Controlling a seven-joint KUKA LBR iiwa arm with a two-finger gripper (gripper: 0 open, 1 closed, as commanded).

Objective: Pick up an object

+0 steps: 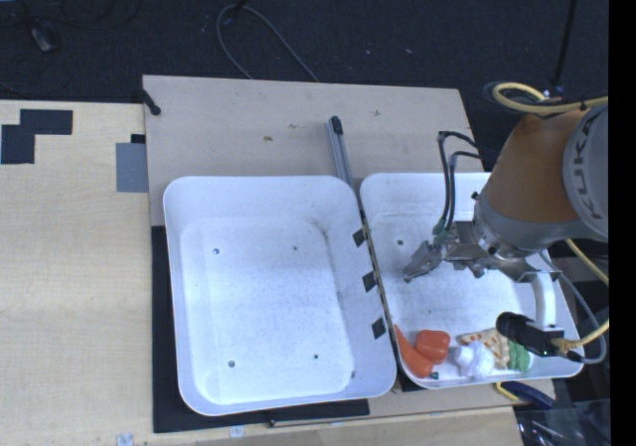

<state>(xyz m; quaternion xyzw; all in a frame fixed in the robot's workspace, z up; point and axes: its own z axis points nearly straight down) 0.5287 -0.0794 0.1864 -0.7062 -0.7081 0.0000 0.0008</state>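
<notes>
Orange object (430, 345) sits at the near edge of the right bin (397, 198), tucked against the bin's left wall, with a small cluster of pale and green items (484, 353) just beside it toward the right. Moving up the view, the gripper (423, 263) hangs over the middle of that same bin, well apart from the orange object, pointing left toward the divide between the bins; whether it is open or closed I cannot tell from here, and nothing shows in it. Behind it the grey arm (542, 186) with its orange band reaches in from the right. Left bin (199, 198) lies alongside on the bench (248, 116).
</notes>
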